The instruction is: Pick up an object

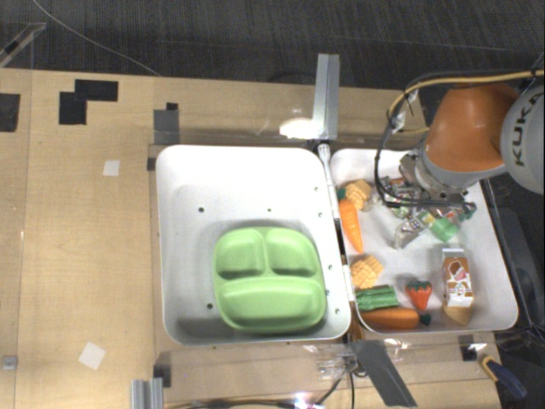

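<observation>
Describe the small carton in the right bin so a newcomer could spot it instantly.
Start at the right bin, the one crowded with toy food beside the bin holding the green tray. Look toward its right wall, in the near half, below the arm's gripper. The carton lies there: a boxy white and brown pack with printed faces, the only straight-sided item among rounded corn, carrots and a strawberry.
</observation>
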Motion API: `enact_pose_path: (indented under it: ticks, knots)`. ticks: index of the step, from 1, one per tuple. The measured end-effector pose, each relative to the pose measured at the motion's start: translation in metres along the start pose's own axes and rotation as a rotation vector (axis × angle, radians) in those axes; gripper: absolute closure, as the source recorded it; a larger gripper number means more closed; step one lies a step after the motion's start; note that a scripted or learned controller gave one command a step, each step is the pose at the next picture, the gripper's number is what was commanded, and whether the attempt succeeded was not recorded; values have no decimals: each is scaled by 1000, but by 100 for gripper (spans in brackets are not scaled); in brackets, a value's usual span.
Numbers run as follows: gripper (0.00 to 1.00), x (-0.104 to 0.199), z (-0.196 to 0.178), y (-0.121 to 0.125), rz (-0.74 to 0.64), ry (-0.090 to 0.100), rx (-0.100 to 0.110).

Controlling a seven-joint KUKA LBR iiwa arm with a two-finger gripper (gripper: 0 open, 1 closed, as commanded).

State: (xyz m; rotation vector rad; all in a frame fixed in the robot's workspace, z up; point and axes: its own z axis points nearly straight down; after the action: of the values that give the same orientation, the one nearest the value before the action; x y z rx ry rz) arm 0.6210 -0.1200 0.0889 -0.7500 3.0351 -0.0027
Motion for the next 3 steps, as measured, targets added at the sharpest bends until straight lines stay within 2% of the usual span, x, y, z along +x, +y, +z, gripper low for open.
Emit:
enact_pose_path:
  ticks: [1,2,3]
  knots:
    - [0,34,-2,30,32,1,2]
    - [0,-15,0,18,-9,1,1]
    - [0,76,-3,-6,115,3,5]
